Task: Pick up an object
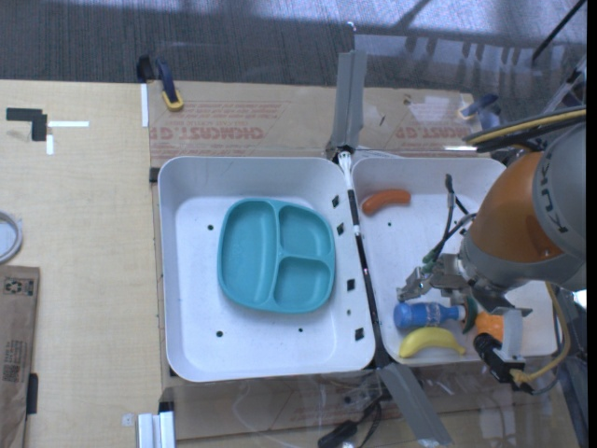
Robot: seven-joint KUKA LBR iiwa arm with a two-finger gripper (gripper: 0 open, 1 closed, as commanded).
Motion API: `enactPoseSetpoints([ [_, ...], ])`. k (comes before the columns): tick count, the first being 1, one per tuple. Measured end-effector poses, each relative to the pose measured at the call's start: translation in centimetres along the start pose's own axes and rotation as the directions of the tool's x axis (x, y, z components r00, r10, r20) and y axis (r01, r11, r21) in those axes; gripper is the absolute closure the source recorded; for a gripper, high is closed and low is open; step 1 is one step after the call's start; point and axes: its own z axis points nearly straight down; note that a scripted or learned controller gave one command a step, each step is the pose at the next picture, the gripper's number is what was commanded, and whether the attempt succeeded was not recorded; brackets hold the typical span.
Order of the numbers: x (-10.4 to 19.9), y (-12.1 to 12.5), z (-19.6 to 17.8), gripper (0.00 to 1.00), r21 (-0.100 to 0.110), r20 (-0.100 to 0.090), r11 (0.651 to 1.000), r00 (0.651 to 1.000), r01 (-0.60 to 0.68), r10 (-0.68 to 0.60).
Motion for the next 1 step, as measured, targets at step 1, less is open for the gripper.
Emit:
enactPoseSetpoints([
  [1, 0.00, 0.00, 0.00, 0.00, 0.000, 0.000, 1.000, 1.000, 0.000, 0.000],
])
